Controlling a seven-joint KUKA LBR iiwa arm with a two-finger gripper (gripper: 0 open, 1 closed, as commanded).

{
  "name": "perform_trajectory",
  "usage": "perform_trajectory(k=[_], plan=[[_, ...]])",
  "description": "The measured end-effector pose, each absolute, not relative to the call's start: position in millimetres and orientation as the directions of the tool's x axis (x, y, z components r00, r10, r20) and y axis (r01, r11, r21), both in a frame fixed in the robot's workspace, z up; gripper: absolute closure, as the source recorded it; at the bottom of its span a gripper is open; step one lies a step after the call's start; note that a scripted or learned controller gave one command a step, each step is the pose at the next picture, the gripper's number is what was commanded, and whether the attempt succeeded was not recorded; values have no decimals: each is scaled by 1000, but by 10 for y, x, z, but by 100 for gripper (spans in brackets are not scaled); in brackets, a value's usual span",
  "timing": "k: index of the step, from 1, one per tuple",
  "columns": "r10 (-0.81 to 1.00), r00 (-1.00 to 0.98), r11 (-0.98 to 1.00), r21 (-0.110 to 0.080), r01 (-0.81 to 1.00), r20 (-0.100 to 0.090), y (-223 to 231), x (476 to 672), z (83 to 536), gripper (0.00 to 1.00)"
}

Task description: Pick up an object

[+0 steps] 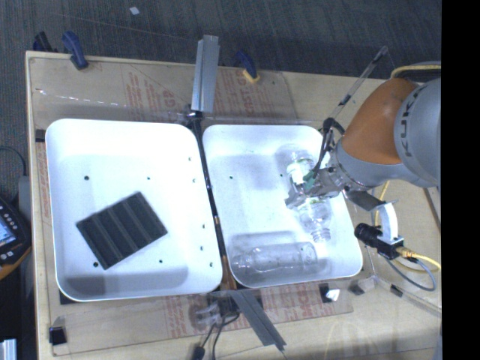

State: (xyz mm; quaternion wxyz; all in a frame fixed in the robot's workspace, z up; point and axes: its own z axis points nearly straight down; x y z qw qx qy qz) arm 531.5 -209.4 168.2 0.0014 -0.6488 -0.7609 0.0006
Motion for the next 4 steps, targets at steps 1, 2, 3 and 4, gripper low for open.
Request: perform_trajectory(k=[1, 2, 3, 4], plan=[[988, -153, 153, -3, 988, 2, -2097, 5214, 1809, 0], [988, -156, 156, -2, 988, 1, -2097, 5230, 1912, 100], [998, 59, -59, 0, 998, -1, -2100, 5668, 2159, 100], [998, 59, -59, 0, 998, 0, -2099, 5668, 2157, 0]])
